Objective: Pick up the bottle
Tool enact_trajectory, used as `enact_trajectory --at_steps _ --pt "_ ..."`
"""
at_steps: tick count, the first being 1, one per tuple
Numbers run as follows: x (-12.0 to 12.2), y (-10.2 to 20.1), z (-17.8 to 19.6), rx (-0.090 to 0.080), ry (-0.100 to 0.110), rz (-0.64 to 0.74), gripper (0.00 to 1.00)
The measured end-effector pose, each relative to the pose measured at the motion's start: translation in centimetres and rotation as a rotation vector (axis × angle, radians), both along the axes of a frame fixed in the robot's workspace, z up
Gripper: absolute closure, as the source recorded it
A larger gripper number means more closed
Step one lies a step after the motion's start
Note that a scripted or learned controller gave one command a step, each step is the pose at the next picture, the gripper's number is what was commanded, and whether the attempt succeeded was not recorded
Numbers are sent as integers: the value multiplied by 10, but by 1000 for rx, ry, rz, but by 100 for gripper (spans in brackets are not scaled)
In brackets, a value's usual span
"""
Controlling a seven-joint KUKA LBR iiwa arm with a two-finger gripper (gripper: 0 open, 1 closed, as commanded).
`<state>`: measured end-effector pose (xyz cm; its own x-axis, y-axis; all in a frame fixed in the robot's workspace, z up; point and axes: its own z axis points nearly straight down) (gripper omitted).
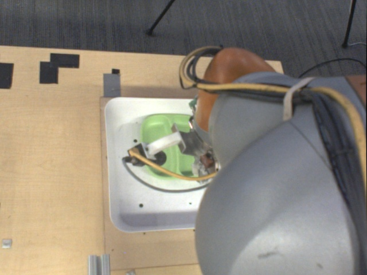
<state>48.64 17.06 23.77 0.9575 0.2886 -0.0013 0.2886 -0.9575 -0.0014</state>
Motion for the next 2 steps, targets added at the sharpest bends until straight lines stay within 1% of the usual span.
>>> enact_trajectory --at_steps 1,2 --pt "2 21 -31 0 1 313 100" --pt "36 -34 17 0 -2 542 100"
